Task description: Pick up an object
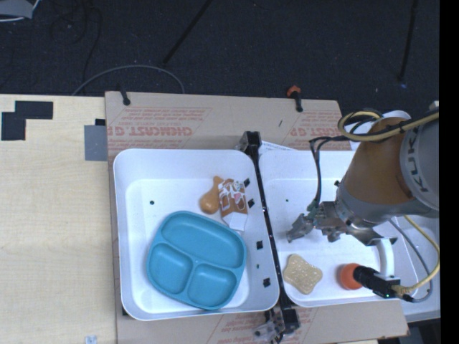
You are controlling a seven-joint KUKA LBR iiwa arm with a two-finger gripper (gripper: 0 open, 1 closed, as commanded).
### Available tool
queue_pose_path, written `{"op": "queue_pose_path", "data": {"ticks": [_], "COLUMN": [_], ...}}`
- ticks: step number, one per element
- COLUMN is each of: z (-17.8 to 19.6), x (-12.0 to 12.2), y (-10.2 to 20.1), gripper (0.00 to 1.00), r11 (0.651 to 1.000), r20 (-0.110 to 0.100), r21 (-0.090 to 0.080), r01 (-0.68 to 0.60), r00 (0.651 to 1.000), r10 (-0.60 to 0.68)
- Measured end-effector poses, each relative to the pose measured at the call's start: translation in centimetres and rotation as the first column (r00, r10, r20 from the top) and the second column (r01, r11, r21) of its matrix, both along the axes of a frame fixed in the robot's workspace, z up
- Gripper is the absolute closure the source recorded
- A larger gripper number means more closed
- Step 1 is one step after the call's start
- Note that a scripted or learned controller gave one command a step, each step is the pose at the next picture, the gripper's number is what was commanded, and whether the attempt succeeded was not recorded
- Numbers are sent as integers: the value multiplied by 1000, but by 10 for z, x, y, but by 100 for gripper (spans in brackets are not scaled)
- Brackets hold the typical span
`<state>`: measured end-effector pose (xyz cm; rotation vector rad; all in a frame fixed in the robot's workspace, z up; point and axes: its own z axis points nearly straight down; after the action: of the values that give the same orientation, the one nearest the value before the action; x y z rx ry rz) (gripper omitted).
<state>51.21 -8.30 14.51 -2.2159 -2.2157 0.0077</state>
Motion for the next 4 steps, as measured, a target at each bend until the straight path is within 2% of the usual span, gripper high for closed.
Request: {"op": "queue_pose_path", "data": {"ticks": [1,2,3,4], "z": [-54,-41,16,78], "x": [-2,-1,9,15], "y": [1,-1,0,1], "gripper": [0,100,100,100], "r11": [1000,1000,1000,1000], "r20": [0,2,12,13], "r21": [0,0,-2,-2], "r01": [0,7,-1,-1], "r00": [1000,1000,1000,1000], "r10": [0,-7,1,1]}}
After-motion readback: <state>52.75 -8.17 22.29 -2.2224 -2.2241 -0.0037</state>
